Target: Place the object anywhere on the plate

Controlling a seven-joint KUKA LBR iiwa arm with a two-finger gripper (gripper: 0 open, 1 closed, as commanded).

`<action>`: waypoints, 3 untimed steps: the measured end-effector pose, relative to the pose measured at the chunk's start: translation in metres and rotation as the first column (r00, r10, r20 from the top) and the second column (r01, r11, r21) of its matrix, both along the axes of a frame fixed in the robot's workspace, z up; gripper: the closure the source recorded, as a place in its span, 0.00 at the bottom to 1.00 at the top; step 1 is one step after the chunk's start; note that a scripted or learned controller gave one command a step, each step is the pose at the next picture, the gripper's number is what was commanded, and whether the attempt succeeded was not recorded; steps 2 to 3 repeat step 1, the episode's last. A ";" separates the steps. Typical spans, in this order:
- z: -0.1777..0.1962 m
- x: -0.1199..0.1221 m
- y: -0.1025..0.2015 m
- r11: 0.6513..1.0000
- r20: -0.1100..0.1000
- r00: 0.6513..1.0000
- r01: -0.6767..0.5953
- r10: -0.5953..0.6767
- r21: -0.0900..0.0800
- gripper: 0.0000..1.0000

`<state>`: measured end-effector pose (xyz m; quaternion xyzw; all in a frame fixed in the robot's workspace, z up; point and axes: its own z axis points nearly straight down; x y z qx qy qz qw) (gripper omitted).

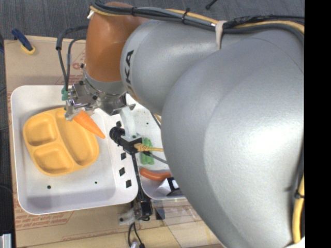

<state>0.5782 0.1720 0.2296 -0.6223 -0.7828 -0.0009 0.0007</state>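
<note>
A yellow divided plate [57,143] lies in the left white bin [62,200]. An orange toy carrot [89,124] hangs tilted over the plate's upper right rim, tip pointing down and right. Its thick end sits between the fingers of my gripper [72,111], which is shut on it. The grey arm with its orange band comes in from the right and hides much of the right bin.
The right bin [155,192] holds a green piece [147,157] and a red sausage-like piece [154,174], both half hidden by the arm. A blue clip [23,40] lies on the cardboard at the top left. Black cables hang near the bins' divider.
</note>
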 end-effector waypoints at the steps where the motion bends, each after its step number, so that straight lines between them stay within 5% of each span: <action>1: -0.001 0.000 -0.002 1.000 -0.002 1.000 0.002 -0.002 -0.003 0.00; 3: -0.001 0.000 -0.002 1.000 -0.002 1.000 0.002 -0.002 -0.003 0.00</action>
